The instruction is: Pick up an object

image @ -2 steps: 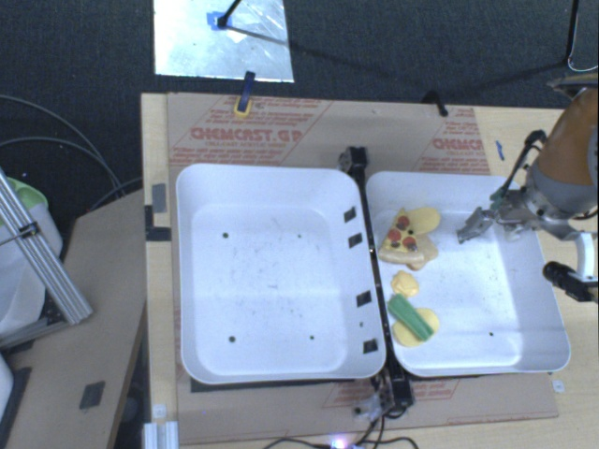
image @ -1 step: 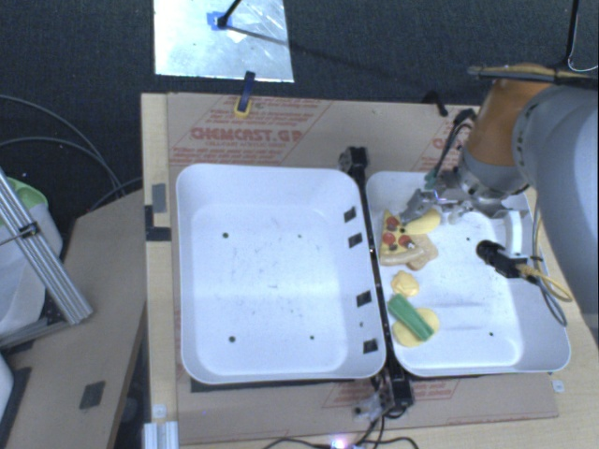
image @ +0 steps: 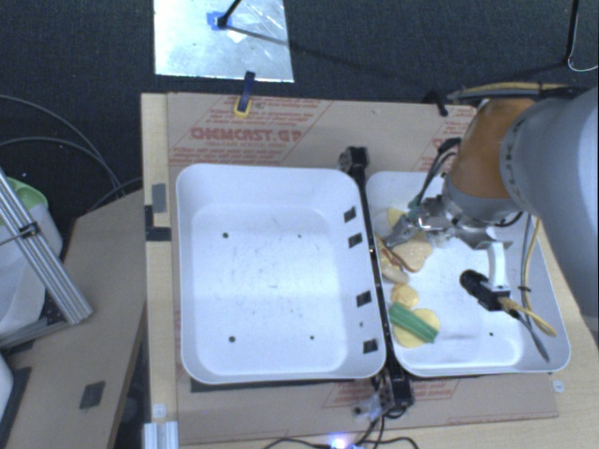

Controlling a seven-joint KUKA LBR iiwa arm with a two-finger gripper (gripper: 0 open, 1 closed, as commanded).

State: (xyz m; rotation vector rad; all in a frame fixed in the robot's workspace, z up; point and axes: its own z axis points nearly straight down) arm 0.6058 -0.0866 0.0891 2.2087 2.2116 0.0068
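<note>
My pincer [image: 414, 224] is down in the right bin [image: 460, 340], centre-right of frame, at the pale yellow pieces [image: 416, 253]; open or closed, I cannot tell. Nothing looks lifted yet, I judge.

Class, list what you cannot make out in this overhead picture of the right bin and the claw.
1. The claw, camera view: whether it holds anything; it is small and blurred against the pale pieces.
2. The right bin: its upper right part, hidden by the arm.
3. The pale pieces: their count and kind; they overlap, partly under the claw.
4. The green piece: what it is; too small.
</note>
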